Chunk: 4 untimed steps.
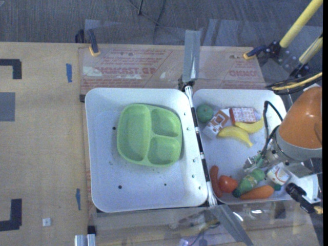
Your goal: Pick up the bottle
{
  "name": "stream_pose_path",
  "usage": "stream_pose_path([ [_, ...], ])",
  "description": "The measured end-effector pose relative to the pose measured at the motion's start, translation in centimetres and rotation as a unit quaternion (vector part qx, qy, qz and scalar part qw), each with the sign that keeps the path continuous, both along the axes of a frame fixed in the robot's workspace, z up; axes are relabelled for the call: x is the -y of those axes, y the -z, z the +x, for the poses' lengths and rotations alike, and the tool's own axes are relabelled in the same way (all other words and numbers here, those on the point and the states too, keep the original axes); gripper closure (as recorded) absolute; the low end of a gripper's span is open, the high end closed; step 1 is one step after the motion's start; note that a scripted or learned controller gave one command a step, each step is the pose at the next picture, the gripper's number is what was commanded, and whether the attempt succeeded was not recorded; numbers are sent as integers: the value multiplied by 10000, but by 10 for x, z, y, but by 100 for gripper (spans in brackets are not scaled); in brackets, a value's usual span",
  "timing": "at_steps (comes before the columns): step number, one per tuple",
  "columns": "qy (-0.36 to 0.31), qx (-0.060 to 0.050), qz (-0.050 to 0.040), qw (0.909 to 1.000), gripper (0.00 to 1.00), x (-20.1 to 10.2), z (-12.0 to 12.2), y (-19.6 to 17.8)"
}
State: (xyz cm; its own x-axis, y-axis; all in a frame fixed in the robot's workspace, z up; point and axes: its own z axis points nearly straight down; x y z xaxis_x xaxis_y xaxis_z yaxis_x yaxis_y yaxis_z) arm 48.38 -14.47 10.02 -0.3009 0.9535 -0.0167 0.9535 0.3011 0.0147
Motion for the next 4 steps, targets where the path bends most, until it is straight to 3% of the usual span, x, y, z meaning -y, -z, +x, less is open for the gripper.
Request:
stream_pose_path([
  [1,-1,-1,1,10000,0,0,0,0],
  [2,948,-29,66,9955,0,28,0,11],
  [3,958,11,23,9954,100,30,1,0],
  [4,958,11,23,9954,0,30,1,0],
])
